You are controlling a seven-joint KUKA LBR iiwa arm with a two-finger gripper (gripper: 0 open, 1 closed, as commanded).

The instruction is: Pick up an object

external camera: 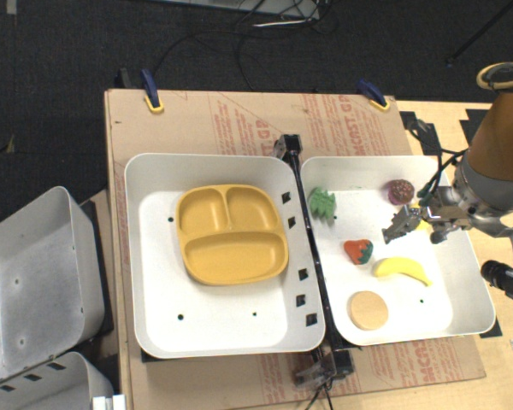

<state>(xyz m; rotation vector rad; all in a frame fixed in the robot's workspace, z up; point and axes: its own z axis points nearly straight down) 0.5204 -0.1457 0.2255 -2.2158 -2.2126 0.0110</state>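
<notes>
Your gripper (404,224) hangs over the right bin (462,327), fingers slightly parted, empty. Banana (401,269) lies just below, long axis left-right; strawberry (357,250) lower-left.

The tabletop (205,118) is a tan board printed with faded red lettering, held at its far edge by two clamps — a blue-and-yellow one at the left (151,91) and another at the right (373,95). Two shallow white bins rest directly on it, touching side by side: the left bin (154,254) and the right bin (462,306) — a black strip (303,229) runs along their shared seam.
</notes>
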